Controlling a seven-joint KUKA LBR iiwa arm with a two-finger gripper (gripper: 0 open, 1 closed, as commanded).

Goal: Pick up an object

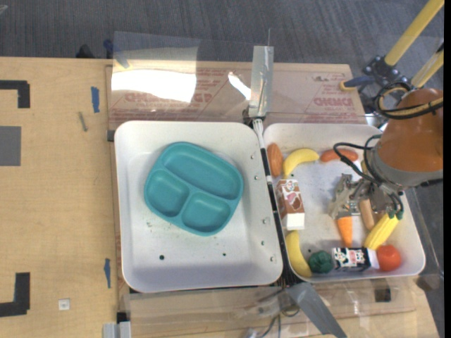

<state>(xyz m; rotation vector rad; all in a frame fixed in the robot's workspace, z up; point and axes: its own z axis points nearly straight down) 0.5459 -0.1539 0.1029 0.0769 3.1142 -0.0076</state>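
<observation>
The left bin [134,259] carries a teal divided plate [194,187] near its middle, with bare white floor open along its near edge and both sides. The right bin [416,263] is crowded. Along its left edge lie an orange sausage-like piece [274,159], a brown and white carton [290,203] and a yellow banana [297,254] toward the near left corner. Another banana [301,159] curves near the far edge. Along the near edge sit a green lump [321,261], a black and white bottle [352,258] and a red ball [390,258]. A carrot [344,229] and a corn cob [383,230] lie just left and right below the gripper [358,197], which hangs low over the bin's middle right. Whether its fingers are apart or together cannot be told, and nothing visibly sits between them. The only open floor lies in the centre, left of the gripper.
</observation>
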